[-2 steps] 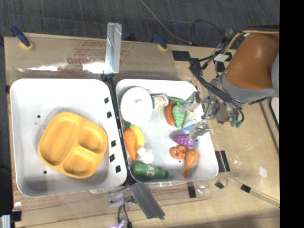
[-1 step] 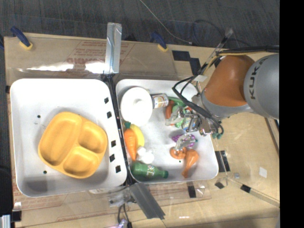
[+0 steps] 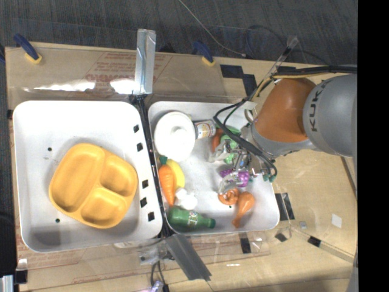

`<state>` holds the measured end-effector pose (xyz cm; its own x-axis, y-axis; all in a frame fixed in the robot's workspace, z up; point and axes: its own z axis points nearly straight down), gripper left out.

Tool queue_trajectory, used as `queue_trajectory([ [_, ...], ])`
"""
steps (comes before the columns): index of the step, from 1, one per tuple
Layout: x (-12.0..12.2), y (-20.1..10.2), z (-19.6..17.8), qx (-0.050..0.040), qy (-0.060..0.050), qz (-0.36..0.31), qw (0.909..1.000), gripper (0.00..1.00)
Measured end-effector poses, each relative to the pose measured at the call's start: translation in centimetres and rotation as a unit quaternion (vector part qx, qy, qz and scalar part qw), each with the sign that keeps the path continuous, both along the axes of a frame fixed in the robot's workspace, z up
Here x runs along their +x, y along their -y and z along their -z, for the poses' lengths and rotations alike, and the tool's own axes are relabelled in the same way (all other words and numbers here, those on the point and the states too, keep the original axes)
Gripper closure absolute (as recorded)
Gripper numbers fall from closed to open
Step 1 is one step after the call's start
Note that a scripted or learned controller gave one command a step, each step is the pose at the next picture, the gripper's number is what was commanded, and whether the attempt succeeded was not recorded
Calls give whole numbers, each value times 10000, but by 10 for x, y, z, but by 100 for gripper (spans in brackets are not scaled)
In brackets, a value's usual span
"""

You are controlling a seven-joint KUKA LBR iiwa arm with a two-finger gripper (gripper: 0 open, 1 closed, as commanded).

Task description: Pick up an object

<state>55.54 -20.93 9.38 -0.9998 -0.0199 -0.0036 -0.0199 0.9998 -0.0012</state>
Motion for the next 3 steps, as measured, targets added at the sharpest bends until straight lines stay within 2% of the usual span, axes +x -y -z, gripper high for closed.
queue_trajectory([
  [1, -10, -1, 0, 5, -10, -144, 9999, 0],
  [2, -44, -2, 1, 10, -6, 524, 9986, 0],
  [3, -77, -19, 1, 10, -7, 1039, 9946, 0],
])
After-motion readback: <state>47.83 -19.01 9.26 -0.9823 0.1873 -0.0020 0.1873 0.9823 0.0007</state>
